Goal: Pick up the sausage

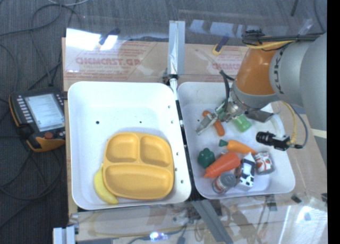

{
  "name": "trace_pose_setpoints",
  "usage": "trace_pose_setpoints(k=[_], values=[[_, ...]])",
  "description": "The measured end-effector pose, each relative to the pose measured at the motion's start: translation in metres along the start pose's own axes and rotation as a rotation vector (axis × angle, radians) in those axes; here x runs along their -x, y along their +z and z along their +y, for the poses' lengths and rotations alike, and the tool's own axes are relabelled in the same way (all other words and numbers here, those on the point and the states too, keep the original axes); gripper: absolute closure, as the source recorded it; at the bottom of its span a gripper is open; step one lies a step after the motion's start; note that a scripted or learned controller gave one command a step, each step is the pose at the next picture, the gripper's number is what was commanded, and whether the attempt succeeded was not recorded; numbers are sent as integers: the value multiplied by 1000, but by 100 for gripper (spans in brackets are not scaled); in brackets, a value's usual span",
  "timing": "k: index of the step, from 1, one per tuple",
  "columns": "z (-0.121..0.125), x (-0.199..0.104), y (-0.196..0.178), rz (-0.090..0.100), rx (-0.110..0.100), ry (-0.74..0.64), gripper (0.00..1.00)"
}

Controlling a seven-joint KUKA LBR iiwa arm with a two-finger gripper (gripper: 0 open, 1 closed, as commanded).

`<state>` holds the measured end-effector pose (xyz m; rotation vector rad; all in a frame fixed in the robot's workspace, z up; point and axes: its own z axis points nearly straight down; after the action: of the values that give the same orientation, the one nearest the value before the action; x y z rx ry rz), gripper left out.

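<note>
The sausage [218, 127] is a short orange-red piece lying at a slant in the upper left part of the right bin [284, 184]. My gripper [211, 120] is down in that bin directly over it and covers its middle, so only its two ends show. The grey arm with the orange band [258, 73] reaches in from the upper right.
In the right bin, a green block [242, 123] lies just right of the gripper. Further forward are two carrots [223, 164], a green vegetable [206, 157], two cans [262, 162] and a cow toy [245, 173]. The left bin [122, 102] holds a yellow tray [139, 164] and a banana [102, 188].
</note>
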<state>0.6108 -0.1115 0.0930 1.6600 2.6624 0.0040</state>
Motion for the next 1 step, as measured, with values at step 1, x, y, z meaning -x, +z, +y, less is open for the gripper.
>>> trace_pose_setpoints(k=[1], values=[[1,0,-10,0,5,1,100]])
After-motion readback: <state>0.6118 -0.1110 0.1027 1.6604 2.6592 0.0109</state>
